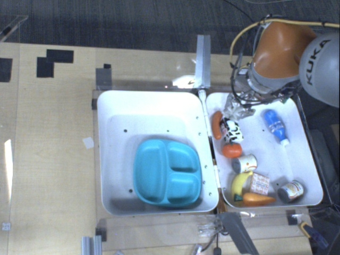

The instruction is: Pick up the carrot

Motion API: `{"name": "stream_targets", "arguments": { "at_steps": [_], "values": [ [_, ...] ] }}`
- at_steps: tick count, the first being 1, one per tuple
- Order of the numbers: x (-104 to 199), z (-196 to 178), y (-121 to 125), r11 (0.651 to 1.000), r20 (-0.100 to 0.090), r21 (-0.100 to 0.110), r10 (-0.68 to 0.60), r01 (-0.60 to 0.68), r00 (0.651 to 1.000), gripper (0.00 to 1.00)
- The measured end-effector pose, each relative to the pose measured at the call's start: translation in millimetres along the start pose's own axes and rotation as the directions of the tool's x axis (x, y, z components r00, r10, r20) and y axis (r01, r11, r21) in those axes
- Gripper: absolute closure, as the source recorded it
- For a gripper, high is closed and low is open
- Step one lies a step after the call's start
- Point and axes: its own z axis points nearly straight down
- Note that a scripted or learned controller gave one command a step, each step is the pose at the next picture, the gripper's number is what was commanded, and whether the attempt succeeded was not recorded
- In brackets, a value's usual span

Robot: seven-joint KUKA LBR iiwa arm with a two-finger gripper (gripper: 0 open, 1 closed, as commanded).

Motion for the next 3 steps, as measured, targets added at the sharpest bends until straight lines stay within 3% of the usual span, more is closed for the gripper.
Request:
{"name": "stream_targets", "arguments": {
  "at_steps": [1,2,3],
  "values": [
    [38.9,-1.3,-18.0,0.932,-0.001,0.01,-0.362,0.362,0.932,1.0],
    [25.2,1.2,-16.9,0.721,-0.004,-0.007,-0.693,0.693,0.721,1.0],
    [10.3,1.5,-5.3,0.44,-0.012,-0.01,-0.898,0.898,0.44,1.0]
  ]
}}
